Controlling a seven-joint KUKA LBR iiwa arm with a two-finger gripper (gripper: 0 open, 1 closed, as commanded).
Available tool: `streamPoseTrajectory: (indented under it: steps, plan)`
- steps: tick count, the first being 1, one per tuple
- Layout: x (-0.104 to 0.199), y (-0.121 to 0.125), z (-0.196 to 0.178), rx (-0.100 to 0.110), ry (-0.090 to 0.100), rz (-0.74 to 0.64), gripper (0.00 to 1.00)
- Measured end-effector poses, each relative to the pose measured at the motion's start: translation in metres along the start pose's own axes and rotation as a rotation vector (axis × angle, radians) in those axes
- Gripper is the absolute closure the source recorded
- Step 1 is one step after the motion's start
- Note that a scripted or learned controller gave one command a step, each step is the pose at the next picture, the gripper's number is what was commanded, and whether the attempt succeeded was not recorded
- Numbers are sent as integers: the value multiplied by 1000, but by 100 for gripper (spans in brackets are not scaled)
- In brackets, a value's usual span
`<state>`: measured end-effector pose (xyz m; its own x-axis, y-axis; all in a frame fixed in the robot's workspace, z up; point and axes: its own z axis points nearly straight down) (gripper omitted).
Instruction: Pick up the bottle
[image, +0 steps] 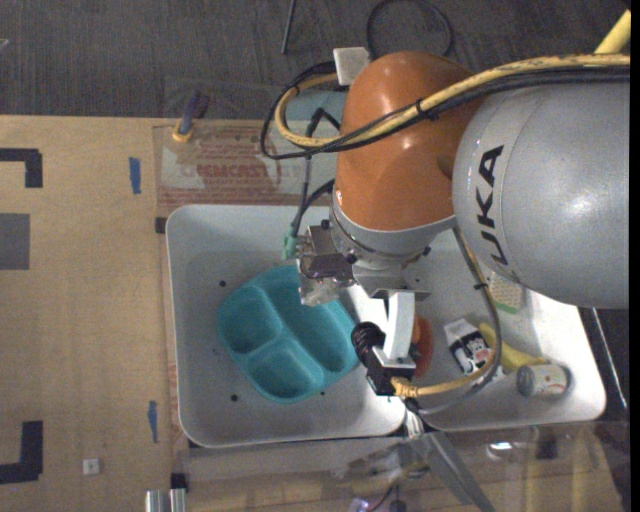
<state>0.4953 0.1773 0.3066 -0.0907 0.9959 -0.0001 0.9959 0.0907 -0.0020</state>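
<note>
My gripper (318, 283) hangs below the big orange wrist band, over the upper right rim of a teal divided tray (278, 340) in the left bin (195, 300). The arm hides most of the gripper. A small pale, rounded, bottle-like thing (541, 378) lies at the lower right of the right bin (590, 395), well to the right of the gripper. I cannot tell whether anything sits in the gripper.
In the right bin a small black-and-white package (468, 345) lies beside a yellow object (508, 352), and an orange-red thing (423, 340) peeks out under the arm. The arm's bulk covers the upper part of the right bin.
</note>
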Motion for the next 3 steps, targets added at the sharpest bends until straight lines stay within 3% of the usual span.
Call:
streamPoseTrajectory:
  steps: [1, 2, 3]
  plan:
    - [11, 80, 2, -4, 0, -179, 100]
    - [3, 110, -5, -5, 0, -145, 100]
    - [10, 145, 3, -4, 0, 195, 100]
